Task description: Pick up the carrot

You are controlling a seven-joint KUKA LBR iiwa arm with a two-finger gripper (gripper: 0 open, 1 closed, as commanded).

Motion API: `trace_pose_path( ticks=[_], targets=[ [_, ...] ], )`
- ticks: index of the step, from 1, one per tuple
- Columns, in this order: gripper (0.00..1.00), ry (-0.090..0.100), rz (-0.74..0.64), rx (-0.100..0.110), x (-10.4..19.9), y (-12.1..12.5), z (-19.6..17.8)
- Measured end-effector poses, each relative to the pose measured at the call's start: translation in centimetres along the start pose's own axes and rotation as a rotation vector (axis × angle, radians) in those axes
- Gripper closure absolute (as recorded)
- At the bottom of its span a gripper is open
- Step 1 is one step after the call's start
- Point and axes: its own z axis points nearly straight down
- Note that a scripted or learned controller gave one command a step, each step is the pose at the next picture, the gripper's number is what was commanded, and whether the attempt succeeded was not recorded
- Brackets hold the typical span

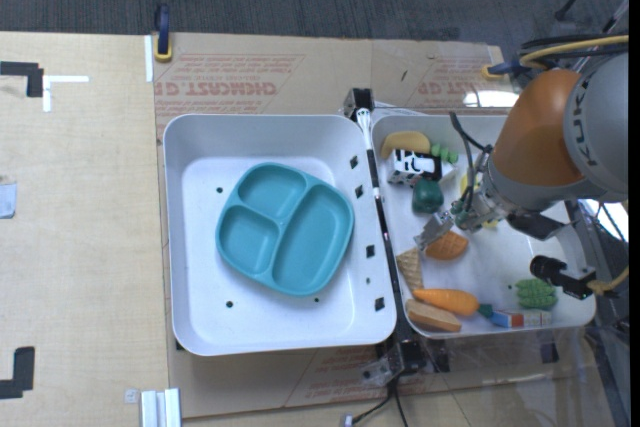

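Hovering at the right of the frame, my gripper (440,230) sits over an orange bun-like piece (447,246); I cannot tell its grip state. The carrot (447,299) lies lower in the right bin (560,315), beside bread (433,318). I'd shift down-frame, align across its length.

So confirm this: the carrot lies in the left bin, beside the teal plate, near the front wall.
Not quite. The carrot lies in the right bin, near its front wall, beside a slice of bread. The teal plate sits in the left bin, apart from it. The camera view shows this.
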Motion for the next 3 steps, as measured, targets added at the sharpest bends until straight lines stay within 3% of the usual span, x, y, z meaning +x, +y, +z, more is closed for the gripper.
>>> trace_pose_path(
  ticks=[1,2,3],
  targets=[
    [1.00,-0.002,0.007,-0.003,-0.2,0.1,-1.0],
    [0.00,-0.002,0.006,-0.002,-0.2,0.1,-0.9],
    [0.00,0.002,0.073,0.001,1.8,-6.5,0.2]
  ],
)
